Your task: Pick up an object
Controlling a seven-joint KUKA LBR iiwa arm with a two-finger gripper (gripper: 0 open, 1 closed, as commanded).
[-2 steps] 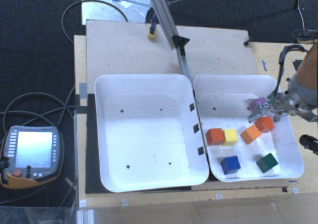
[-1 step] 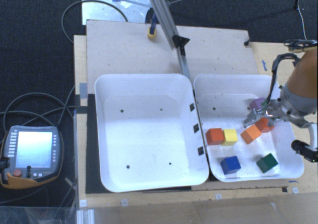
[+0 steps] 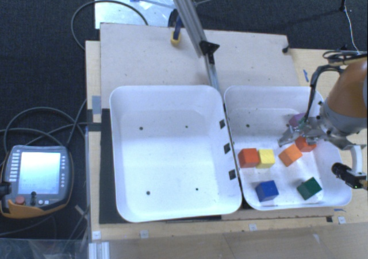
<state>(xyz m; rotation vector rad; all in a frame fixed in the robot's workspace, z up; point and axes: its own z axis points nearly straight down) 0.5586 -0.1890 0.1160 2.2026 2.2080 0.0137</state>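
While the gripper (image 3: 294, 135) is hanging low over the right bin (image 3: 253, 100), its fingers are hidden against the blocks, so I cannot tell how far apart they are standing or whether anything is lying between them; the orange block (image 3: 290, 154) is sitting tilted just under the tip, with a red block (image 3: 305, 144) touching it behind; a yellow block (image 3: 266, 158) and another red one (image 3: 248, 157) are lying near to the left; going well probably means centring on the orange block, squaring to its faces, and keeping clear of its red neighbour.
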